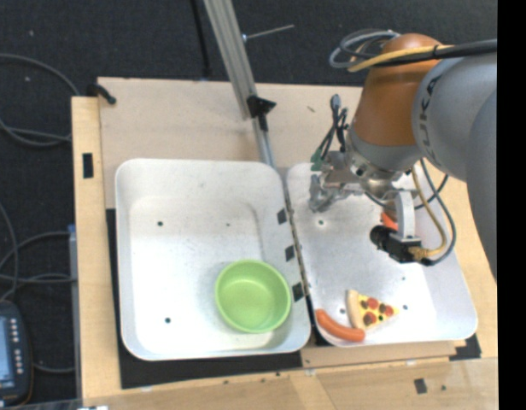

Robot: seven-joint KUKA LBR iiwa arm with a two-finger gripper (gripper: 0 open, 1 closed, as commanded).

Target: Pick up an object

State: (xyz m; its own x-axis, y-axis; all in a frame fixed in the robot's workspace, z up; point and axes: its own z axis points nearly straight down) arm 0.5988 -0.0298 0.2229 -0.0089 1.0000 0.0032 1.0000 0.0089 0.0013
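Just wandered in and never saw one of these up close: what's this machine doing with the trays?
The arm reaches in over the right bin, its gripper low near the bin's far left corner, with nothing seen in it. A toy pizza slice and a sausage lie at that bin's near edge, apart from the gripper. A green bowl sits in the left bin.

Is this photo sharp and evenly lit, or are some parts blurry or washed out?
In the camera view, the left bin looks bright and slightly washed out; the green bowl and pizza slice toy are fairly clear; the gripper is soft and hard to read; the whole image is grainy.
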